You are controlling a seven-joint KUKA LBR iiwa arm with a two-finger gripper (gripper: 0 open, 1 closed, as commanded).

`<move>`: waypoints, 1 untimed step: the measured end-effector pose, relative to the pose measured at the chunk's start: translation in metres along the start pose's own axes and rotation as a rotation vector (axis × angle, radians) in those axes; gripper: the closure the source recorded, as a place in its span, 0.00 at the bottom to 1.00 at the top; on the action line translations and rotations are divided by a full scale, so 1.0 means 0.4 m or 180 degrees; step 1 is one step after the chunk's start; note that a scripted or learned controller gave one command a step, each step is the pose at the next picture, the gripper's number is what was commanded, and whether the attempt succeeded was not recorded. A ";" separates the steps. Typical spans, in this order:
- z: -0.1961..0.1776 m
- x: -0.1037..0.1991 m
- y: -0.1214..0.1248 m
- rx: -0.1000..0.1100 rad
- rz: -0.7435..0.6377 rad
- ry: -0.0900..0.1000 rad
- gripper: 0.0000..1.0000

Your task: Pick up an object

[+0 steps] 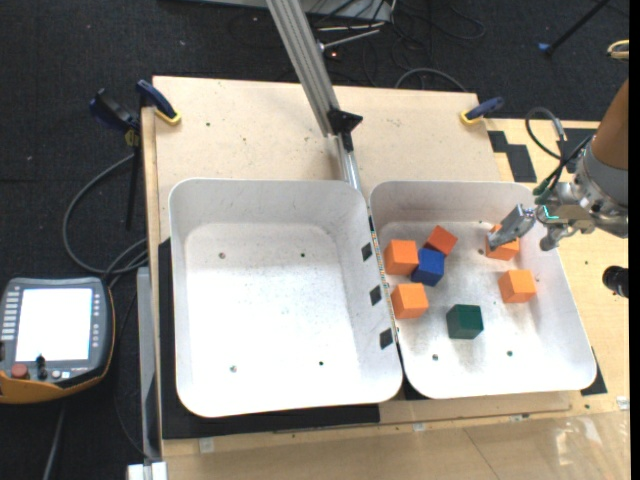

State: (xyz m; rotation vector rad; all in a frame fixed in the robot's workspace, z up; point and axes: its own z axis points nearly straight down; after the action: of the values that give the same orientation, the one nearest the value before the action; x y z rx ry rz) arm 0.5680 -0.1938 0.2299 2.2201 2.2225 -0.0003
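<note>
The right bin holds several blocks. Two orange cubes, a red-orange one and a blue one cluster near its left wall. A dark green cube lies lower in the middle, and an orange cube sits to the right. My gripper hangs over the bin's upper right, its fingers spread apart. Another orange block lies at the tip of the left finger, partly hidden by it and not between the two fingers.
The left bin stands beside the right one, with a shared ridge between them. A metal pole slants down to the bins' back edge. Clamps sit at the bench's back corners, and a teach pendant lies off the bench at left.
</note>
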 end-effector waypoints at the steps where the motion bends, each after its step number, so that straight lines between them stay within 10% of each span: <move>1: -0.134 0.192 0.094 -0.0025 -0.0033 0.0004 0.00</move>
State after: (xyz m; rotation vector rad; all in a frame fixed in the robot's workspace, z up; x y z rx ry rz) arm 0.6053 -0.1168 0.2832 2.2051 2.2307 0.0099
